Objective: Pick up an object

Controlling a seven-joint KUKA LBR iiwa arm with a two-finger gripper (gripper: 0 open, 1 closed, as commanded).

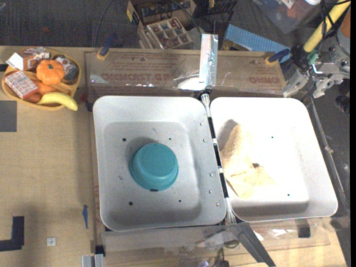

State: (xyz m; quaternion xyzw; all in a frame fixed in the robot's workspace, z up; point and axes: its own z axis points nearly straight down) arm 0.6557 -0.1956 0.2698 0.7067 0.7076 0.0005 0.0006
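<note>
A teal bowl lies upside down near the middle of the left white bin. A crumpled cream cloth is spread over the left half of the right white bin, against the wall shared by the two bins. My gripper hangs at the end of the grey arm beyond the right bin's far right corner, outside both bins and well away from the cloth and the bowl. It holds nothing that I can see.
A basket of toy fruit and small boxes sits on the bench at the far left. A low cardboard wall runs behind both bins. Crates and cables crowd the floor beyond it.
</note>
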